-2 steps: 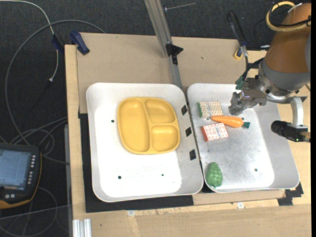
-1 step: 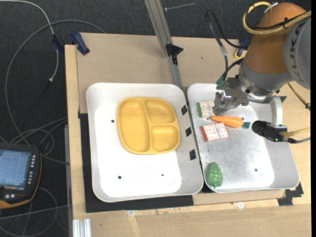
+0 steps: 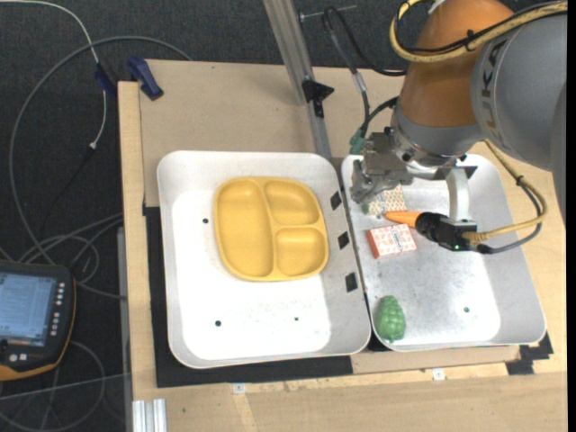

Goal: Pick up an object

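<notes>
A tan wooden bench (image 3: 234,88) stands on dark carpet, with loose cables trailing over the floor at the left and a handheld control screen (image 3: 31,318) lying at the lower left edge. Two shallow white bins sit side by side on the bench, both smooth plastic with rounded corners.

Nearest the front, in the right bin (image 3: 477,318), a small knobbly green lump (image 3: 390,318) rests close against the bin's left wall. Further back lies a little flat box (image 3: 391,240), white with a red pattern, its long side running roughly left to right with a slight tilt. Just behind it an orange carrot-shaped piece (image 3: 402,217) lies almost level, its long axis across the bin and its tip pointing left.

In the left bin (image 3: 180,268) a yellow divided plate (image 3: 270,227) with three compartments and soft rounded edges lies flat.

Above the back of the right bin hangs the gripper (image 3: 373,190), a grey metal head below the arm's orange band. It sits over a pale patterned item, just behind the carrot. Whether its fingers are apart or together cannot be told, and nothing is seen clamped in them.
</notes>
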Controlling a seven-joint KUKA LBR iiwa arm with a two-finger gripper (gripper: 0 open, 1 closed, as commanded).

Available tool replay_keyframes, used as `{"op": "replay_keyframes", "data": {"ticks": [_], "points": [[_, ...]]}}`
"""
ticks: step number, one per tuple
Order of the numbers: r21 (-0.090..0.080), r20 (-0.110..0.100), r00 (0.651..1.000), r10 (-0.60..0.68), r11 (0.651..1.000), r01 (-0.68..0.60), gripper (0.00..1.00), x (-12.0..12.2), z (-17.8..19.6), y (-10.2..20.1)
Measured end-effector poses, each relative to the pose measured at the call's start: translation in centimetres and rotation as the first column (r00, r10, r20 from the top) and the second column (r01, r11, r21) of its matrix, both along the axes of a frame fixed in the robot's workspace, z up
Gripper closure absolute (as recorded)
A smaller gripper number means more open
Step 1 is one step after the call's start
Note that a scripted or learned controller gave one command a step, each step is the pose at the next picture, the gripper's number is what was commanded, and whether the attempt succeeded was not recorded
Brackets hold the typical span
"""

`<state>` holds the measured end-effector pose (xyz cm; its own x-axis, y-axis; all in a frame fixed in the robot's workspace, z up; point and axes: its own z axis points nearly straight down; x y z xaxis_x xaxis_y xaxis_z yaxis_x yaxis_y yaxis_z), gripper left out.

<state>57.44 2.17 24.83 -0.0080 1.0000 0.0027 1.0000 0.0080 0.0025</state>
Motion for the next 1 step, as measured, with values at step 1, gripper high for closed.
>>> {"op": "replay_keyframes", "data": {"ticks": [1], "points": [[0.0, 0.0, 1.0, 0.0, 1.0, 0.0, 1.0, 1.17, -0.45, 6.11]]}}
